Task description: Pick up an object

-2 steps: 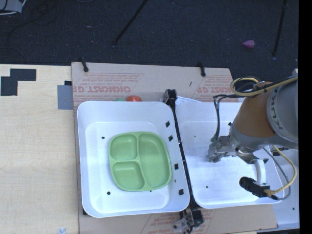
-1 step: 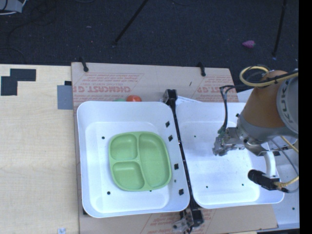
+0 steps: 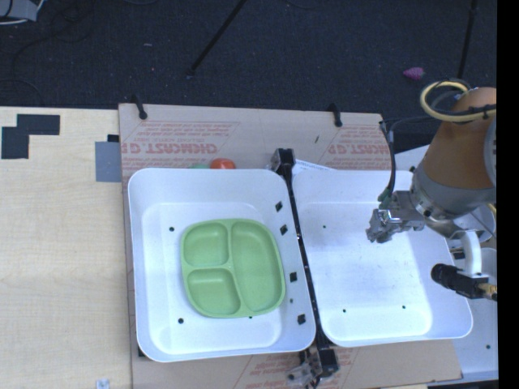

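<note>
A light green plate [image 3: 233,267] with three compartments lies flat in the left bin [image 3: 154,201]. My gripper [image 3: 379,228] hangs over the right bin [image 3: 357,298], in its upper right part, above bare white floor. It is well to the right of the plate, across the divider between the bins. I see nothing in the gripper. The grey arm with its orange band [image 3: 459,148] comes in from the right edge.
A small red-orange object [image 3: 223,164] and a bit of green [image 3: 199,166] sit just behind the left bin's back rim. A black clamp bar [image 3: 293,241] runs between the bins. Cardboard lies under both bins, and a wooden bench top [image 3: 57,250] lies to the left.
</note>
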Motion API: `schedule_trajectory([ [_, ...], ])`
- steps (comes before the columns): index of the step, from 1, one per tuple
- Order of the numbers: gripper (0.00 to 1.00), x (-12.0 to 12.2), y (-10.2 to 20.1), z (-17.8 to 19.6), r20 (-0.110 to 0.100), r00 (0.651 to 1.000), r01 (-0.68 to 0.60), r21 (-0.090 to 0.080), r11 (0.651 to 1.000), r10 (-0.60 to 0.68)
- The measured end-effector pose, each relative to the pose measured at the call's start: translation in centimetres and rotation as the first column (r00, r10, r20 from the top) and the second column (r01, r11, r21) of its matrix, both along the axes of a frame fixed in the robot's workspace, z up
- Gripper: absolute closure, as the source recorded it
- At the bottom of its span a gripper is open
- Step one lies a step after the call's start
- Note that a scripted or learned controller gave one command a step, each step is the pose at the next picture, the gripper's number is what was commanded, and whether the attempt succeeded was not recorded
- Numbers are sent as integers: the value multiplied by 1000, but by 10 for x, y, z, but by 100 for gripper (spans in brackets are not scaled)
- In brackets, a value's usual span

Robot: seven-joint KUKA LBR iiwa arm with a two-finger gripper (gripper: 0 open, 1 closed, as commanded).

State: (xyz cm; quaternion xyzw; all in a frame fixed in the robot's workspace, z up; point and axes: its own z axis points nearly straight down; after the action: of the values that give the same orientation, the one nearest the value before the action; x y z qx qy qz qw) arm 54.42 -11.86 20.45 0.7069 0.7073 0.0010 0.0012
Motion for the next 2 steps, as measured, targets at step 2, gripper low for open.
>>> schedule_trajectory([
  [2,100,-2,44,8,-7,1000,-2,3,1000,2],
])
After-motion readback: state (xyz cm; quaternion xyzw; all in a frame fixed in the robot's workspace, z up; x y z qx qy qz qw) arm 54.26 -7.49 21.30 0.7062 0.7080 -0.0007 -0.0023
